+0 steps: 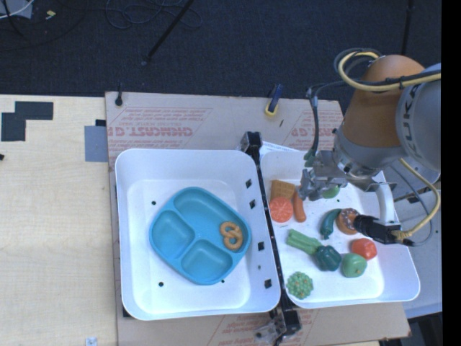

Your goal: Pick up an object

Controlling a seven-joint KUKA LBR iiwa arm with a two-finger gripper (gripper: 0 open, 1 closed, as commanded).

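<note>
Over the right bin: the hand [315, 186] hung from the grey arm [389, 121], low above the bin's upper left part.
Hand state: whether it stood wide or narrow could not be told; nothing showed between its parts.
Just left of the hand: an orange block [283, 189], and below that a round orange-red fruit [281, 210] touching a small carrot [298, 209].
Just right of the hand: a pale green piece [330, 191], partly hidden by it.
Below and right of the hand: a dark green pepper [328, 222] beside a brown-and-orange piece [346, 220].
Further below the hand: a broccoli stalk [314, 249], then a green apple [353, 265] and a red tomato [364, 248] well to the right.
Lowest from the hand: a speckled green ball [300, 285] near the bin's lower edge.
Right bin [392, 287]: white, shallow, holding all these pieces.
Far left of the hand: the left bin [137, 193], with a blue divided plate [189, 229] carrying a pretzel [231, 234].
Under both bins: the desk [50, 229].
</note>
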